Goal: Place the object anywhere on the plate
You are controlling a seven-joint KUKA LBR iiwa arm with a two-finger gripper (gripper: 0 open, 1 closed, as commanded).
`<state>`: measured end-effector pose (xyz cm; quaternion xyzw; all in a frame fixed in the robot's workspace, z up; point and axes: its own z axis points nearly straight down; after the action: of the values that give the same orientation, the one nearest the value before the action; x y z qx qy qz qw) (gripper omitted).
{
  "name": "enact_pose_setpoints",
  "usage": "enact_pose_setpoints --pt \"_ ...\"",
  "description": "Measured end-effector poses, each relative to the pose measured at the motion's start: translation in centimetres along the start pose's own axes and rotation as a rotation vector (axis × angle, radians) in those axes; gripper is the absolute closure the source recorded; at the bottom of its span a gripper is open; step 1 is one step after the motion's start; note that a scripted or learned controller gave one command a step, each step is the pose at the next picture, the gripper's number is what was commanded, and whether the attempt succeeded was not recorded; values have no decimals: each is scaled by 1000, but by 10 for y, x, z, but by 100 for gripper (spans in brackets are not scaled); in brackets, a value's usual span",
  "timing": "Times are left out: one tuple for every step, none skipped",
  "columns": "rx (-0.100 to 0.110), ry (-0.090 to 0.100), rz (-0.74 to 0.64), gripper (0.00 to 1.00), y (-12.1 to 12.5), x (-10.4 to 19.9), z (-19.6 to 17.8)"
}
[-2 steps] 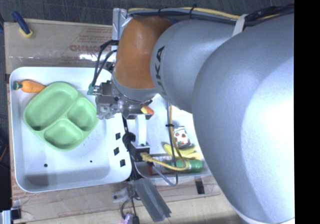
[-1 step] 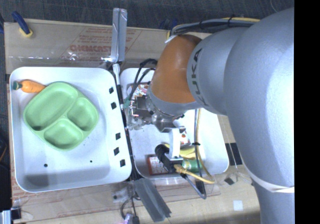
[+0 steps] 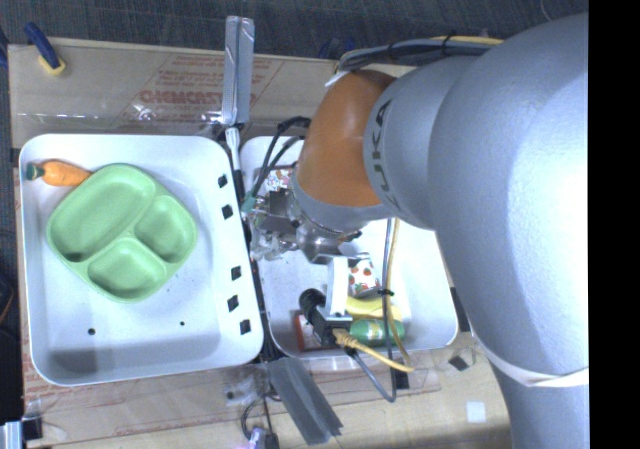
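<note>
Your carrot (image 3: 62, 173) lies in the left bin's (image 3: 130, 337) far corner, touching the green plate's (image 3: 122, 230) rim. The arm (image 3: 420, 157) hangs over the right bin (image 3: 440, 322); its pincer's state you cannot tell.

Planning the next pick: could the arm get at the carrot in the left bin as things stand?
Probably yes. The carrot lies uncovered in the left bin's far corner, beside the green plate, with nothing on top of it. But the bin wall is close by it, and the arm is over the right bin.
</note>
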<state>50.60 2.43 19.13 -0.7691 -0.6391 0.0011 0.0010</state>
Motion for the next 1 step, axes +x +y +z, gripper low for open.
enact_pose_setpoints --pt "1 0 -106 100 47 51 -45"
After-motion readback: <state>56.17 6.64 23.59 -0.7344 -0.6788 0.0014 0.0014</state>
